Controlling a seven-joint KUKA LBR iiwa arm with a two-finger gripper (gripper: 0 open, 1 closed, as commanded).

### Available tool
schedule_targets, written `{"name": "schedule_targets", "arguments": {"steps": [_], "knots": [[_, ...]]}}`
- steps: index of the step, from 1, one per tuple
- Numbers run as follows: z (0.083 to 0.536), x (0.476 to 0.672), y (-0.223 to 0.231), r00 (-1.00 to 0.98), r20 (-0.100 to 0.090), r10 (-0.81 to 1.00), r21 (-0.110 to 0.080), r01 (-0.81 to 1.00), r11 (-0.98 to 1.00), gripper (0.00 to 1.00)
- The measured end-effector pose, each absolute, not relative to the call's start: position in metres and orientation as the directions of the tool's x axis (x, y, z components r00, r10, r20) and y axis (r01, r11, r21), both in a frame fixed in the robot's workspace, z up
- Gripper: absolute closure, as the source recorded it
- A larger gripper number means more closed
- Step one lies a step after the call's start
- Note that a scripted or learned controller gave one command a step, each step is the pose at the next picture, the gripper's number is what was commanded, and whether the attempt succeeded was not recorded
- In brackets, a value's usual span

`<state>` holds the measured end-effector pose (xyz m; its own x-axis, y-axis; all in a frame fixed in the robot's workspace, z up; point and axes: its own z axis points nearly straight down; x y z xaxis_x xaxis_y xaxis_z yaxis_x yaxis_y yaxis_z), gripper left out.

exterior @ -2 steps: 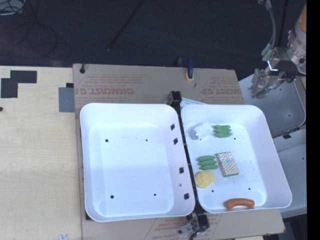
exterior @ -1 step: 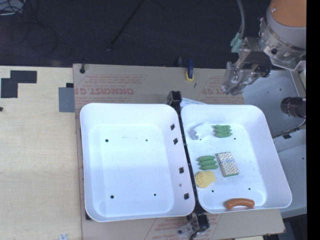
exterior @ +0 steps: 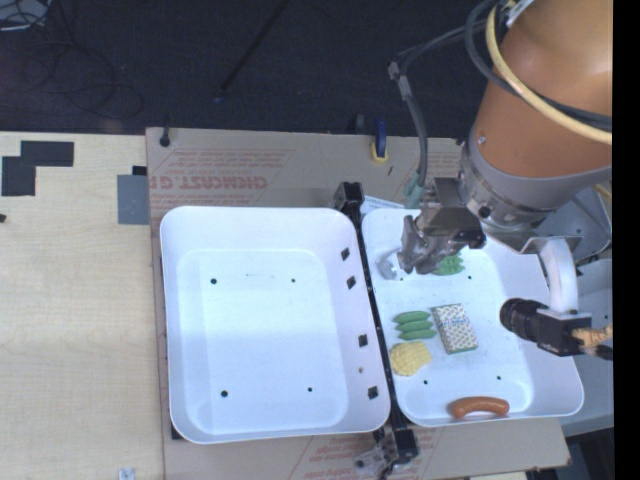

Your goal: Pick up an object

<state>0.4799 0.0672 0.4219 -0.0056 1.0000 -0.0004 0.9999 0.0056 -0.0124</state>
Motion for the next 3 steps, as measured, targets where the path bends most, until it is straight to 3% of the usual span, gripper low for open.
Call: {"name": "schedule_targets", "arguments": {"steps": [1, 2, 3], "knots": [[0.506, 0.476, 0.140, -0.008, 0.003, 1.000, 0.005, 1.000, 0.008, 1.00], [0.504, 0.553, 0.134, 0.001, -0.003, 1.000, -0.003, 1.000, -0.001, 1.00], [0.333, 0.504, 0.110, 0.002, -0.006, 1.000, -0.023, 1.000, -0.002, 1.00]]}}
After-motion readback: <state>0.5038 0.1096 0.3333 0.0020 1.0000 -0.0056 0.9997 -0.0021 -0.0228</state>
